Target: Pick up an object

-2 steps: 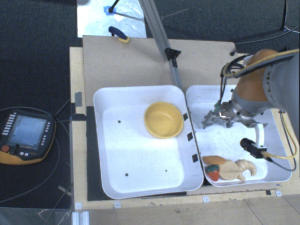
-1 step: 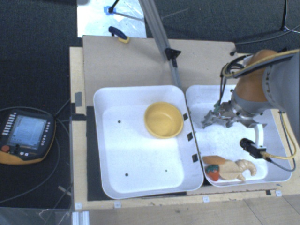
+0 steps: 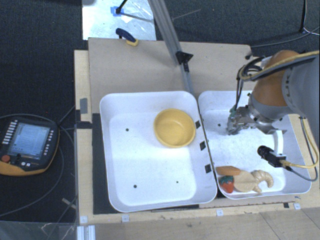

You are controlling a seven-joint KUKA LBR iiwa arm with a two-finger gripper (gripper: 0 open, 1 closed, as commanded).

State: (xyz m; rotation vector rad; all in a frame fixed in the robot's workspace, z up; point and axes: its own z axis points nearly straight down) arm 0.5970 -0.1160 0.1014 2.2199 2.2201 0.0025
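A yellow bowl (image 3: 174, 127) sits upright in the left bin (image 3: 120, 184), near its upper right corner. In the right bin (image 3: 300, 186), a small cluster lies against the front wall: an orange piece (image 3: 228, 171), a red piece (image 3: 227, 187), a flat beige piece (image 3: 244, 182) and a pale croissant-shaped piece (image 3: 263, 178). My gripper (image 3: 234, 126) hangs low over the upper left part of the right bin, well behind that cluster and to the right of the bowl. Nothing shows under it but bare white floor.
A black cable fitting (image 3: 268, 155) with a yellow cable hangs off the arm above the right bin. A grey pole (image 3: 167, 26) slants across the bench behind the bins. A teach pendant (image 3: 26, 144) lies on the floor at left.
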